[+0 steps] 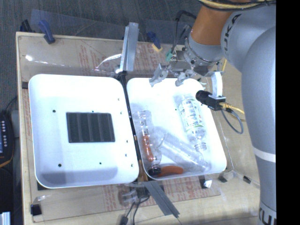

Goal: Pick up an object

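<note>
Clear plastic bottle with white label [191, 118]: lying on its side in the right white bin [215, 146], along the bin's right half, cap end toward the near wall; not held.
Second clear plastic bottle [183, 153]: lying across the near part of the same bin, slanted, its far end close beside the labelled bottle; contact between the two cannot be told.
Clear tube-like container with reddish contents [146, 137]: laid along the left wall of the right bin, running from mid-bin toward the near corner.
Orange elongated object [168, 170]: seen at the near wall of the right bin, partly under the clear items; its kind cannot be told.
Hand [168, 79]: seen over the far edge of the right bin, fingers spread apart, nothing between them; well apart from the labelled bottle.
Arm: grey, with an orange band [211, 22] above the wrist, entering from the right.
Left white bin [47, 102]: a dark ribbed rectangular panel [90, 127] is noted at its middle.
Table [70, 55]: both bins are carried side by side, touching along a grey divider bar [129, 46].
</note>
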{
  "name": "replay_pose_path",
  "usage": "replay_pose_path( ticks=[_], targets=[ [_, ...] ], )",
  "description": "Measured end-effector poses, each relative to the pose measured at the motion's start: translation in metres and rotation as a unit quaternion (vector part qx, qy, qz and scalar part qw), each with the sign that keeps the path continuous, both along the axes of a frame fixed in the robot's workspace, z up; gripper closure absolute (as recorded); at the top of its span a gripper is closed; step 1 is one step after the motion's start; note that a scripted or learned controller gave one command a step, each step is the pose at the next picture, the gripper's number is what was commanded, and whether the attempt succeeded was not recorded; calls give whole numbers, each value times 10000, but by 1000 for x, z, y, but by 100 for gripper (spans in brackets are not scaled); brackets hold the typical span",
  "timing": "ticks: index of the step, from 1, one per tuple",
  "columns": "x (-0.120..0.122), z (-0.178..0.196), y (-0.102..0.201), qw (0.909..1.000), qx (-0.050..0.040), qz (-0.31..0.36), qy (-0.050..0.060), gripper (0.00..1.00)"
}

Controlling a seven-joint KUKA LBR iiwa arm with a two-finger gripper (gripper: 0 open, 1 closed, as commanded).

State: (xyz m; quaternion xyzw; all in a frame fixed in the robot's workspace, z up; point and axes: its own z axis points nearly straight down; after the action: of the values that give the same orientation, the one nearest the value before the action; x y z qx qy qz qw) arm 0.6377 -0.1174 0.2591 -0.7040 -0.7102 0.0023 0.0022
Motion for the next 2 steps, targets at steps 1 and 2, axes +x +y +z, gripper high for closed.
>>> replay_pose_path(
  ticks=[1, 2],
  targets=[
    [-5, -40, -73, 9987, 1, -518, 3, 0],
    [18, -90, -61, 9959, 6, -902, 12, 0]
  ],
)
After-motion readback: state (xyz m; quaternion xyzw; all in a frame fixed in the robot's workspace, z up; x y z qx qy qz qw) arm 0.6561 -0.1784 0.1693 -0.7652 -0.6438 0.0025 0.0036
